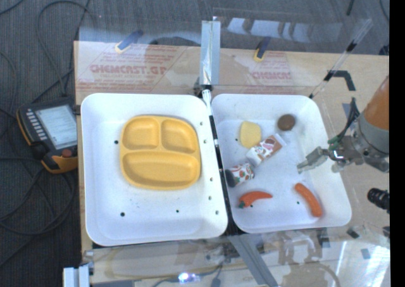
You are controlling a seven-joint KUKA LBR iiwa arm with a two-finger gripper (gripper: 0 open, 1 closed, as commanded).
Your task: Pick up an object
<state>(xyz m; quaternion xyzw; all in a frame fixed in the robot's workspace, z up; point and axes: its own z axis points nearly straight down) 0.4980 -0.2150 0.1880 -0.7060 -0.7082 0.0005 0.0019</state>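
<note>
While the left white bin (101, 216) carries a yellow three-compartment plastic tray (161, 152), the right white bin (316, 114) holds small items: an orange sausage (308, 199) at five o'clock, under the gripper (316, 158), apparently spread and empty.

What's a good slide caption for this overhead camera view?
Gripper hovers over the right bin near a sausage, while the left bin bears a yellow divided tray.

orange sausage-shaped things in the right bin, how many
2. One orange piece with a green tip lies near the right bin's front edge, left of centre. The other orange piece lies toward its front right corner. None looks hidden.
</note>
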